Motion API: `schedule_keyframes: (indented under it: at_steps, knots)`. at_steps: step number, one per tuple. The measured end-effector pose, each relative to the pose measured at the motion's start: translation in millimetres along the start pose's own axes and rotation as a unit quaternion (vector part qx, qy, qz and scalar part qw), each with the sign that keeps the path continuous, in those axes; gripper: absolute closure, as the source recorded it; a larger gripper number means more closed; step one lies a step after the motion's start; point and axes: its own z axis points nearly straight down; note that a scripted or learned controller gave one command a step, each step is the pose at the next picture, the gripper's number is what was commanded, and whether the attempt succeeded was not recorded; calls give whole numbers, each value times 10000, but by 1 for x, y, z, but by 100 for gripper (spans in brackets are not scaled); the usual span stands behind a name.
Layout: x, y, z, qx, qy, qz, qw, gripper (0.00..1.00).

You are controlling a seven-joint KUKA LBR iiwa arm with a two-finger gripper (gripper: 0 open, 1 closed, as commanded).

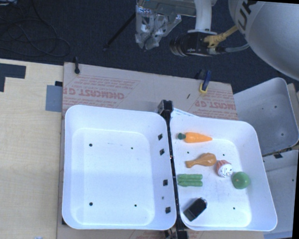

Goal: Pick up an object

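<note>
1. Gripper (153, 25) hangs at the top of the view, beyond the bins and well apart from every object; whether its jaws are parted or closed I cannot tell (glare and blur hide them).
2. Nothing sits between them, so no pick has begun.
3. Candidates all lie in the right bin (261, 152): carrot (195, 138), drumstick (202, 160), red-and-white toy (223, 168), green ball (241, 180), green pod (190, 180), black block (195, 209).
4. They lie mostly apart, probably leaving room for fingers; the ball nearly touches the toy.
</note>
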Motion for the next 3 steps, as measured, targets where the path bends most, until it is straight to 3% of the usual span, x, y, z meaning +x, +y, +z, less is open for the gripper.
schedule_keyframes:
  at_steps: [1,2,3]
  knots:
    - [32,-5,146,78,-26,5,10000,100]
    - [32,-1,241,49,-24,13,10000,100]
    - [32,0,234,2,-5,23,10000,0]
